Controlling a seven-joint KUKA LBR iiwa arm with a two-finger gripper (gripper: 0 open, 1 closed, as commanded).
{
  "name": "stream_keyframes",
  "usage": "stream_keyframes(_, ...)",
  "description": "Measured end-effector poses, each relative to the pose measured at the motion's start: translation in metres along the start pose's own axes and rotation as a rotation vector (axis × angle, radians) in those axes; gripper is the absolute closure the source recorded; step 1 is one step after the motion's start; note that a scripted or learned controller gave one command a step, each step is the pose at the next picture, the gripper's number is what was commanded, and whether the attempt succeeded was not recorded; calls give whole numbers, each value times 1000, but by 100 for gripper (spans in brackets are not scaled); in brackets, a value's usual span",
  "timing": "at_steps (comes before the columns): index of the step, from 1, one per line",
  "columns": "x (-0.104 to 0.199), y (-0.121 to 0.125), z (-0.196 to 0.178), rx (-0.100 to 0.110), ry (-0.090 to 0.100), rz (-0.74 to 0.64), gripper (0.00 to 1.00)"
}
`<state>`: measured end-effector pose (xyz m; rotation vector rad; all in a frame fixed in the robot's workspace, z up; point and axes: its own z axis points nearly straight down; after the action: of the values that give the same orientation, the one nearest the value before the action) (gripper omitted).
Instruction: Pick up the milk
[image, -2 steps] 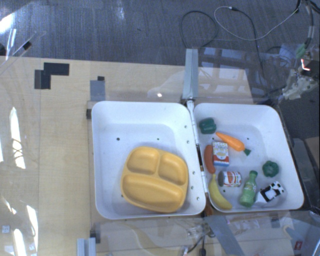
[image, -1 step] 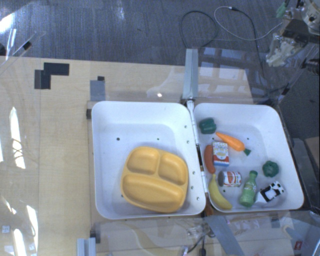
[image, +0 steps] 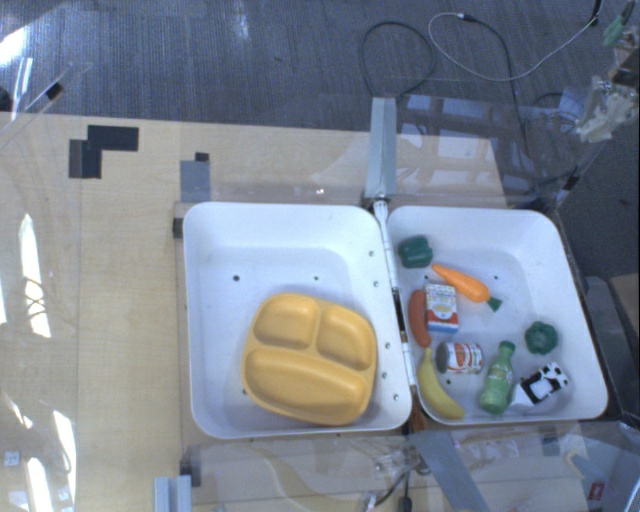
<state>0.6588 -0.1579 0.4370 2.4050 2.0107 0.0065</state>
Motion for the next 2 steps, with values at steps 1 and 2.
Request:
stream_keyframes(1,86,-5,1,2,1,239,100)
stream_keyframes(2,165,-19,1,4,1,365,100)
